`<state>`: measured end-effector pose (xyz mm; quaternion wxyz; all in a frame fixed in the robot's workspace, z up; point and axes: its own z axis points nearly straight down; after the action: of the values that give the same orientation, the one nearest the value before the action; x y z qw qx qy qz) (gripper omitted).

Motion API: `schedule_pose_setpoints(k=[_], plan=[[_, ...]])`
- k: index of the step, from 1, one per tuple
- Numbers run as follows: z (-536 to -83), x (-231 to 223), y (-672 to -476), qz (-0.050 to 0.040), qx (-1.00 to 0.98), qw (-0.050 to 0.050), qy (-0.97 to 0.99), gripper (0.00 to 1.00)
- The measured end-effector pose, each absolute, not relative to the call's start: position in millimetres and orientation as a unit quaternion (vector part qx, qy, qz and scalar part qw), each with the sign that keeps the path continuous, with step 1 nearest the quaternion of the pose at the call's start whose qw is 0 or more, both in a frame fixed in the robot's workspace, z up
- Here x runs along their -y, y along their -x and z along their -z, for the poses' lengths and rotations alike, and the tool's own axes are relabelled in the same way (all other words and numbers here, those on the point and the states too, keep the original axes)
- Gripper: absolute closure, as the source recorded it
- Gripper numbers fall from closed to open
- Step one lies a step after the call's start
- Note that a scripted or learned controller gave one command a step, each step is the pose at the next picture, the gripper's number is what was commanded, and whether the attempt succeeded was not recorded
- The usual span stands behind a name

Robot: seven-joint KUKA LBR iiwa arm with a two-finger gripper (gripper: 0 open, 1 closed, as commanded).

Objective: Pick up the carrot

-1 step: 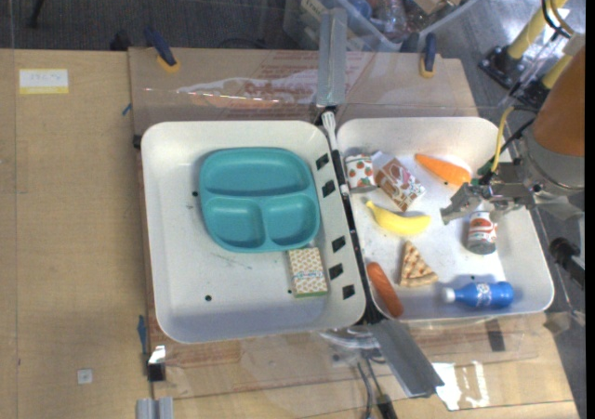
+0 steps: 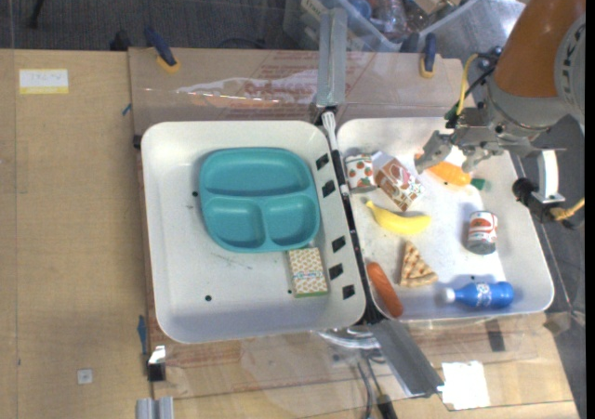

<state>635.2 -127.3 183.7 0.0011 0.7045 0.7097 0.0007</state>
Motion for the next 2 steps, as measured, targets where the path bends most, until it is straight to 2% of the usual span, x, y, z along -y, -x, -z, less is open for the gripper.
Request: schedule_pose_setpoints(k=[1, 2], plan=[[-91.6, 186.0, -652.3, -0.0031, -0.697, 0.005, -0.717, 0.0], [-104.2, 186.2, -653.9, -0.0035, -0.697, 0.008, -0.717, 1.0]])
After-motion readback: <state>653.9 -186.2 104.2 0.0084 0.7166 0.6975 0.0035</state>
